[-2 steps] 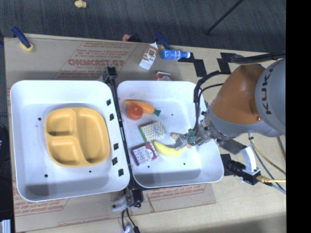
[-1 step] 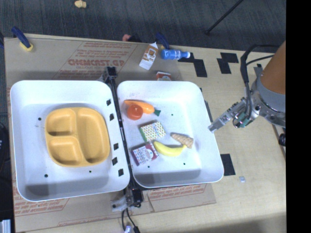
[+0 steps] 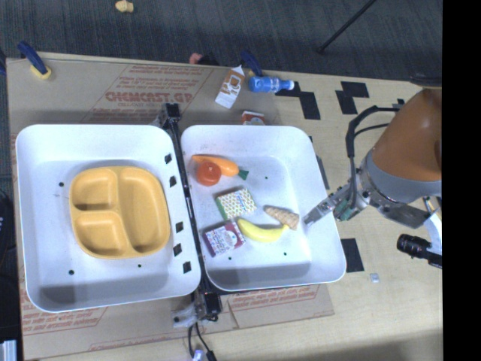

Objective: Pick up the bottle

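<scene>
The bottle (image 3: 267, 85) is small and blue with a white cap end. It lies on its side on the cardboard behind the right bin (image 3: 319, 171), outside both bins. My gripper (image 3: 314, 213) hangs low over the right bin's right rim, well in front of and to the right of the bottle. It points down-left toward a tan cone-shaped toy (image 3: 282, 216). Nothing shows held in it.
The right bin holds a carrot (image 3: 219, 164), a red tomato (image 3: 208, 174), a green patterned box (image 3: 235, 202), a banana (image 3: 261, 232) and a pink packet (image 3: 222, 238). A yellow divided plate (image 3: 119, 209) lies in the left bin (image 3: 30, 164). A small carton (image 3: 229, 89) lies left of the bottle.
</scene>
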Tool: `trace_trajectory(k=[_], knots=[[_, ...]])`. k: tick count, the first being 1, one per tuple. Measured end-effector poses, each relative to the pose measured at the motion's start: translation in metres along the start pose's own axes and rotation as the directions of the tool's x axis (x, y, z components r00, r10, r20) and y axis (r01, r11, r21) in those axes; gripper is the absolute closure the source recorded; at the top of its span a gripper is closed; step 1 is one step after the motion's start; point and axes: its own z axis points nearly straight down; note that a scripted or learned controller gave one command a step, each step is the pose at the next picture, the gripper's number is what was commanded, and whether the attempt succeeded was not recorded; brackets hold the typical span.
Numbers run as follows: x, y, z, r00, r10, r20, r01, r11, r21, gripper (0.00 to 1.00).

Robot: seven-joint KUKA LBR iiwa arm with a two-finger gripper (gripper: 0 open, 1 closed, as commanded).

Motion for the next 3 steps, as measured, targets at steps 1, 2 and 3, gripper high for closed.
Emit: trace_trajectory(k=[1,2,3], knots=[[0.051,0.027,0.022,0.998,-0.056,0.0,0.056,0.998,0.0,1.0],[-0.001,0.0,-0.025,0.928,-0.373,0.004,0.373,0.928,-0.001,1.0],[0.0,0.0,0.012,0.898,-0.44,0.001,0.44,0.898,0.0,1.0]])
